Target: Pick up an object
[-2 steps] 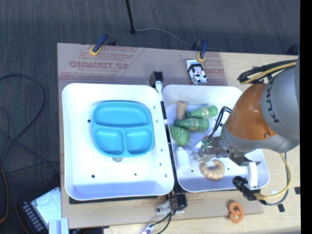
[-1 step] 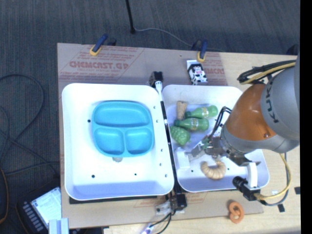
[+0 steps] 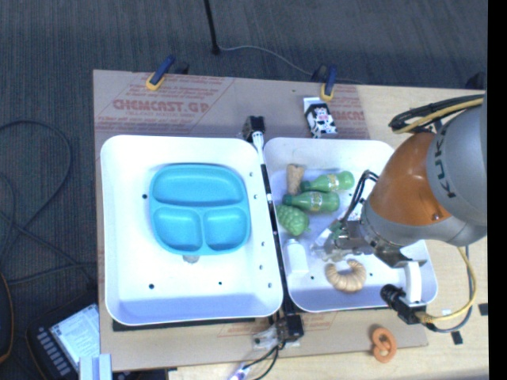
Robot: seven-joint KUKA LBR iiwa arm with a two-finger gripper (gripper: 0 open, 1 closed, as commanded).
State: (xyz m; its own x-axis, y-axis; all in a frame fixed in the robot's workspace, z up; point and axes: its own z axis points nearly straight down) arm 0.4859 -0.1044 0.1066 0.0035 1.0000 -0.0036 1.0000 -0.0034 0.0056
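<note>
Grey-and-orange arm (image 3: 432, 188) reaches into the right white bin (image 3: 380, 299); its gripper (image 3: 342, 240), finger state unclear, hovers just above a tan braided pretzel (image 3: 346, 275).

The bench (image 3: 158, 93) is a tan board with red lettering across its far part. Two white bins lie on it side by side: the right bin (image 3: 279, 204) under the end effector (image 3: 342, 240), the left bin (image 3: 119, 236) well to its left. Blue-and-yellow clamps (image 3: 162, 71) grip the far edge. An orange ring (image 3: 383, 344) lies on the near edge, just beyond the right bin.
</note>
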